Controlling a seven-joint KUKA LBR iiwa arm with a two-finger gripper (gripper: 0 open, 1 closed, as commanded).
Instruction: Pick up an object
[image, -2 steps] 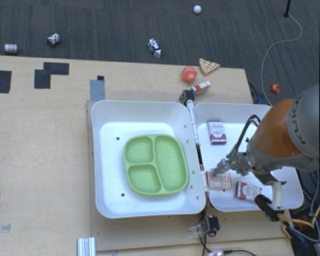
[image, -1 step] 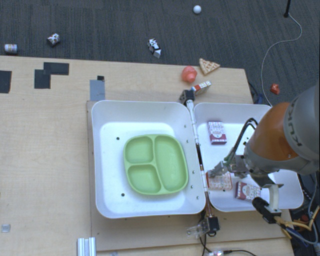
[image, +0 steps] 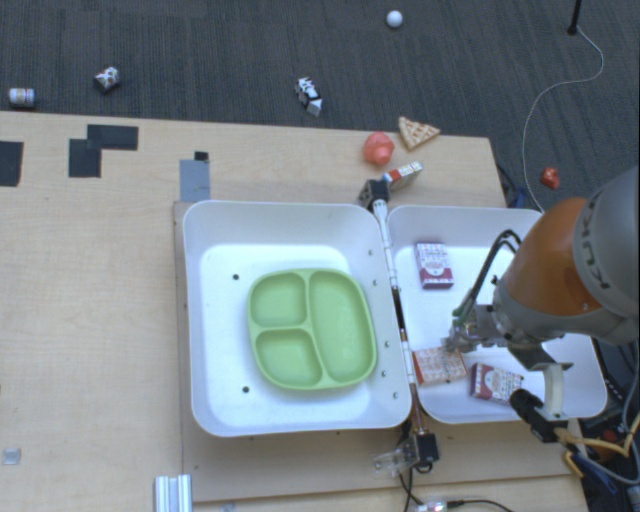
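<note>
In the right bin (image: 560, 225), three small red-and-white packets lie flat: one near the back (image: 433, 265), one at the front left (image: 438, 366), one at the front middle (image: 495, 382). My gripper (image: 463, 337) hangs low over the bin, just above and to the right of the front-left packet. The grey and orange arm (image: 560, 275) covers much of the bin's right half. I see nothing held by the gripper.
The left bin (image: 200, 330) holds a green divided plate (image: 311, 328). Beyond the bins, on the bench's back edge, lie a red ball (image: 378, 148), a pizza-slice toy (image: 417, 131) and a small tube (image: 404, 174). Cables run along the front right.
</note>
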